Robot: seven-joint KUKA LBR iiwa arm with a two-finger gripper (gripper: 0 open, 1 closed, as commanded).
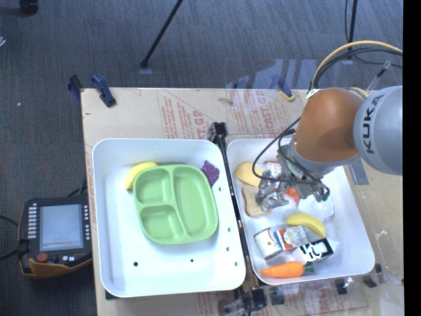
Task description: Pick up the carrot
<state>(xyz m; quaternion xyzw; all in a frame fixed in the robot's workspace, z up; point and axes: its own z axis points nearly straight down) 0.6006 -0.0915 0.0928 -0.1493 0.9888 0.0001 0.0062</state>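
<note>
The carrot [284, 270], orange with a green stub at its right end, lies along the front edge of the right bin [360, 224]. My gripper [275, 196] hangs over the middle of that bin, well behind the carrot, above a tan toast-shaped piece [253, 206]. Its metal fingers point down and left. The orange band and the grey arm cover the bin's back right part.
In the right bin lie a pale yellow round piece [245, 173], a yellow banana-like piece [308, 223], a small carton [271, 241] and a black-and-white pack [316, 248]. The left bin [115, 242] holds a green divided plate [176, 203], a yellow piece [138, 172] and a purple piece [210, 171].
</note>
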